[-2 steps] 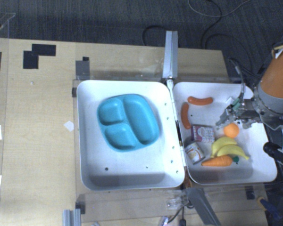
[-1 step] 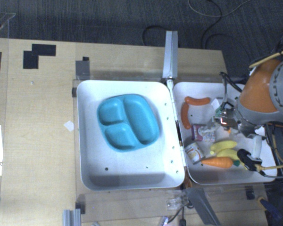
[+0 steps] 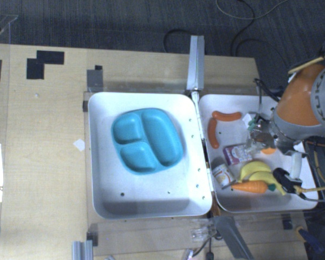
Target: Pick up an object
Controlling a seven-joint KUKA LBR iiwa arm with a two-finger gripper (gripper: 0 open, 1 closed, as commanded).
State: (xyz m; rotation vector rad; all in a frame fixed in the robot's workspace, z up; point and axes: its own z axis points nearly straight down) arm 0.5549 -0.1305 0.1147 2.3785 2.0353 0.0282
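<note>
1. Dark grey carpet [image 3: 124,10] is filling the far side of the room, and you are seeing thin cables [image 3: 244,7] looping across it at the upper right.
2. You are looking down on a pale wooden table [image 3: 38,145] that is carrying black tape patches [image 3: 43,63] near its far left corner.
3. A grey metal post [image 3: 196,64] is standing at the far edge, right above the seam between the two bins.
4. The left bin [image 3: 103,199] is holding a blue divided plate [image 3: 147,140], lying flat near its middle.
5. The right bin [image 3: 227,202] is holding the clutter you are picking from: two orange sausages [image 3: 219,122] at the far left, a purple packet [image 3: 237,155], a small jar [image 3: 222,175], a yellow banana [image 3: 255,170] and an orange carrot [image 3: 250,187] along the near side.
6. The arm [image 3: 303,99] is reaching in from the right, its orange band sitting over the bin's far right corner.
7. The gripper [image 3: 258,136] is hanging low just above the purple packet and beside the banana; you cannot tell whether it is clenched or released.
</note>
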